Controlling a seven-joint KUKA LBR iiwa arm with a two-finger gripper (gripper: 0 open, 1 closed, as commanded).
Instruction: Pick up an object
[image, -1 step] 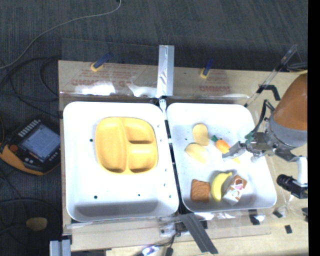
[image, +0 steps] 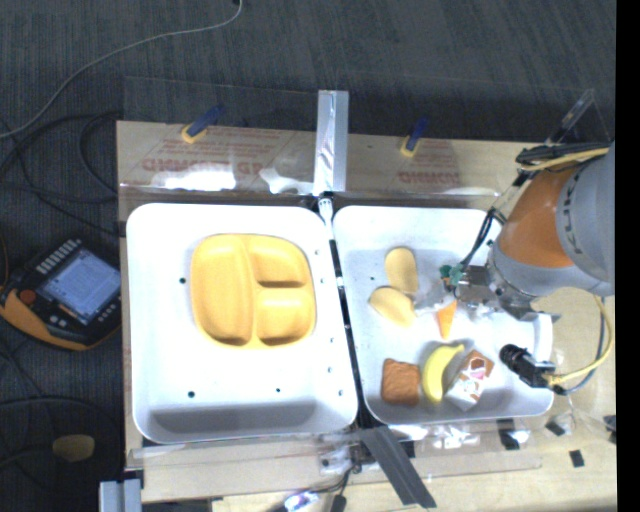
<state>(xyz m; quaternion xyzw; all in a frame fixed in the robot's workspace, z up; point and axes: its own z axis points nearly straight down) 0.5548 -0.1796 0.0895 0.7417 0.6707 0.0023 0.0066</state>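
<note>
The right bin (image: 350, 300) holds several small objects. Two pale yellow pieces lie side by side, one (image: 401, 268) farther back and one (image: 392, 305) nearer. An orange wedge (image: 446, 320) lies right of them. Along the front wall sit a brown toast-like block (image: 401, 381), a yellow banana (image: 437, 372) and a white and red packet (image: 473, 378). My gripper (image: 464, 288) hangs low over the bin's right half, just above and right of the orange wedge. Nothing shows held in it.
The left bin (image: 150, 400) holds a yellow divided tray (image: 252, 288). The grey arm with its orange band (image: 530, 225) covers the right bin's far right side, with cables (image: 580, 370) looping by the right wall. A handheld controller (image: 65, 290) lies on the floor at left.
</note>
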